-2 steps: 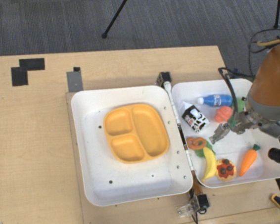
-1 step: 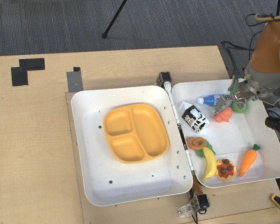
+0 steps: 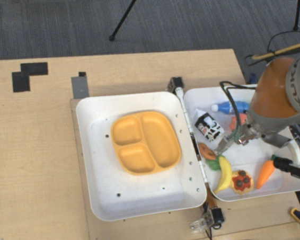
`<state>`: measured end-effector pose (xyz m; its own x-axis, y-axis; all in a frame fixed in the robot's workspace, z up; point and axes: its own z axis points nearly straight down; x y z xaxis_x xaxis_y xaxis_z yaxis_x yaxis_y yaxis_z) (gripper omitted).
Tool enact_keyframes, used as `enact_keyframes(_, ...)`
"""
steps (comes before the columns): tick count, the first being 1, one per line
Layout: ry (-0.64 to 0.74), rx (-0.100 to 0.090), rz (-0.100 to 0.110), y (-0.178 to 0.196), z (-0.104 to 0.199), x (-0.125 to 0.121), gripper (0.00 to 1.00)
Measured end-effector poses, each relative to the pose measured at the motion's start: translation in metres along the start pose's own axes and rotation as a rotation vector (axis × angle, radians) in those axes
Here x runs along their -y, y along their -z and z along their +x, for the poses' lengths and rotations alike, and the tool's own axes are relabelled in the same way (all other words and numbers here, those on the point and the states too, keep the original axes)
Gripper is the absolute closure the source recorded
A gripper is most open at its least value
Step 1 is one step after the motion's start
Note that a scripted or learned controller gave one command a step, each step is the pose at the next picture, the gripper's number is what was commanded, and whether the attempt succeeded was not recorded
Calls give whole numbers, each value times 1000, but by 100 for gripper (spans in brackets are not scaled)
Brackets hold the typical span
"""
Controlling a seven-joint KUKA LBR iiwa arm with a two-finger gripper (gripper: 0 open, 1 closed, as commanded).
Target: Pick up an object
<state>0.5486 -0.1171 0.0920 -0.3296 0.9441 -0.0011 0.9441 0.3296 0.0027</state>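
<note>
Objects lie crowded in the right bin [image 3: 285, 187], at the frame's lower right: a banana [image 3: 224, 174], a carrot [image 3: 264, 173], a round orange-red toy [image 3: 242, 181], a black-and-white carton [image 3: 209, 126] and a blue bottle [image 3: 224, 107], partly hidden by the arm [image 3: 278, 95]. The gripper [image 3: 226, 143] hangs near the carton, above the banana; whether its fingers are apart or together cannot be made out. A yellow divided plate [image 3: 144, 142] sits in the left bin [image 3: 99, 165].
</note>
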Motion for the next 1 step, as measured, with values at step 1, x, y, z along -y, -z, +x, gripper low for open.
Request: enact_keyframes(1, 0, 0, 0, 0, 0, 0, 0)
